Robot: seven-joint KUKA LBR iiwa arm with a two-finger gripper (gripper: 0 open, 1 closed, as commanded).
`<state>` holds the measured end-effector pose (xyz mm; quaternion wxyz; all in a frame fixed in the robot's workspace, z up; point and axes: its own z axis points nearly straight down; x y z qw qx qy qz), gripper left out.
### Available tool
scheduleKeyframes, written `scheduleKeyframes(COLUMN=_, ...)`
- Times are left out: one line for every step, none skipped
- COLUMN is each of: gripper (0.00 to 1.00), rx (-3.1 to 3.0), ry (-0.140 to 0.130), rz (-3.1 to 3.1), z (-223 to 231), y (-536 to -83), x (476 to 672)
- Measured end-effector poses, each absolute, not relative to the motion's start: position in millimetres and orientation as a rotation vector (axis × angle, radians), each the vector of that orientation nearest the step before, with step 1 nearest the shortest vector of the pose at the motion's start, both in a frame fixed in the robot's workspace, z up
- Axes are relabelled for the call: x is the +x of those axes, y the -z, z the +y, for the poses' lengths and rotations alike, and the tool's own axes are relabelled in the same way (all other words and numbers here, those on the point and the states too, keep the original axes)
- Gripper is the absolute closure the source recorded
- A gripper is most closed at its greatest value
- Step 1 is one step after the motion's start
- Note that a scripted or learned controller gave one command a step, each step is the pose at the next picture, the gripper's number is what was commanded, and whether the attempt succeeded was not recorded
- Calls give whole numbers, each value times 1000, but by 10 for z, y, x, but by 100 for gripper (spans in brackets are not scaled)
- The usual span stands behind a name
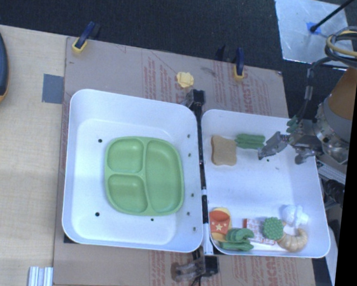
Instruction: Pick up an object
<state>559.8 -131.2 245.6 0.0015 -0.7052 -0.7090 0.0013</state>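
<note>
Two white bins lay side by side; we saw a green divided plate in the left bin. In the right bin, the gripper hung at the far right with fingers spread, grasping nothing. Left of it lay a green pickle and a toast slice; more toy foods clustered along the near edge.

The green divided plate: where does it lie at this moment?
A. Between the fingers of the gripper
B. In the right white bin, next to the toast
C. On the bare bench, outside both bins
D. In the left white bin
D: the green divided plate lies flat on the floor of the left white bin, apart from the gripper, which is over the right white bin.
</note>
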Motion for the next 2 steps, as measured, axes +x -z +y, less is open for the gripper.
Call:
scheduleKeyframes(gripper=0, rx=-2204, ry=-11, rz=-2224, z=-938, y=-1068, x=5753)
scheduleKeyframes(gripper=0, rx=-2217, ry=4, rz=-2232, z=-934, y=-923, x=6603)
